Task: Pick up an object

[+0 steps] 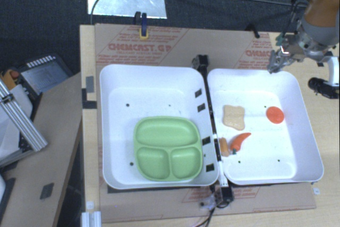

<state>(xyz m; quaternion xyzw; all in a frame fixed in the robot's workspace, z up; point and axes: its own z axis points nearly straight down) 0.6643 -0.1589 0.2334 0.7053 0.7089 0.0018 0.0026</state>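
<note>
Glossy white right bin (297,114) holds a flat orange disc (274,115).

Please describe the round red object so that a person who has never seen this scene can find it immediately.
Start at the right bin, the one without the green tray. The round red object lies flat on its floor near the right wall. Its neighbours, a beige piece and an orange-red carrot-like piece, lie further left; it alone is a plain red disc.
</note>
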